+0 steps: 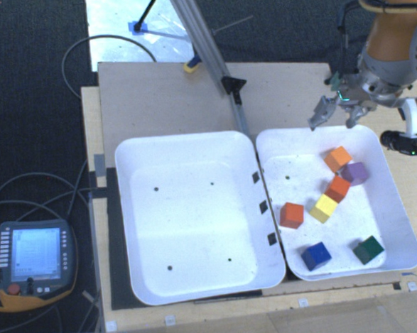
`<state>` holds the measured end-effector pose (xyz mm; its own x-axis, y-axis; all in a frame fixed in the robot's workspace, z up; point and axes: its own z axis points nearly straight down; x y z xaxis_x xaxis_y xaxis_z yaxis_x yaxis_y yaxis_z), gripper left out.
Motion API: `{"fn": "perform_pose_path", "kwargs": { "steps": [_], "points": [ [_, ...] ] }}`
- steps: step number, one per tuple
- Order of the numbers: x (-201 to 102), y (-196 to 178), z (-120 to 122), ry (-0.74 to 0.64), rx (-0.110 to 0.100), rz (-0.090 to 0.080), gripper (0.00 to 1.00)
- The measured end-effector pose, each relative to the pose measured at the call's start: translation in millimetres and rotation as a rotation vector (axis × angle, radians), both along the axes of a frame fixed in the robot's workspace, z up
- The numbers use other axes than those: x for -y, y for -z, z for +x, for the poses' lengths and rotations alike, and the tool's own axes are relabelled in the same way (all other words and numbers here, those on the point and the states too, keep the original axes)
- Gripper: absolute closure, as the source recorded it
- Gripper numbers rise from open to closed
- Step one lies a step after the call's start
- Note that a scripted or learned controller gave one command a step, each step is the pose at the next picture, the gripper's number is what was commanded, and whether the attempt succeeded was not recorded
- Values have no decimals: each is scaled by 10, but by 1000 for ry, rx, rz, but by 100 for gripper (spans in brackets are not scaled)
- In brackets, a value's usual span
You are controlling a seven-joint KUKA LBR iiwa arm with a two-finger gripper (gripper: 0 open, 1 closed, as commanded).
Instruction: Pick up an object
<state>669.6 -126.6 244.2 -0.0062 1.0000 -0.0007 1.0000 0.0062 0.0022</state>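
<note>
Gripper hung above the right bin's far rim, fingers spread, nothing between them. Nearest target: orange cube at the bin's back, touching the purple block. Judged light, rigid, smooth-faced; best taken across two free flat sides. No legible markings.

All seven blocks sit loose in the right bin, none gripped. Gripper hangs over the bin's far rim. Nearest to it: orange cube, purple block just beside that, then red-orange block touching yellow cube. Orange-red cube further out, to its left. Farthest: blue cube and dark green cube.
</note>
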Motion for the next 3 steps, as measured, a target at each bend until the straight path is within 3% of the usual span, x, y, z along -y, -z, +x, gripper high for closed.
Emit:
{"fn": "perform_pose_path", "kwargs": {
  "steps": [1,3],
  "points": [
    [2,-1,0,0,0,-1,0],
    [-43,1022,-54,3,-4,0,0]
  ]
}}
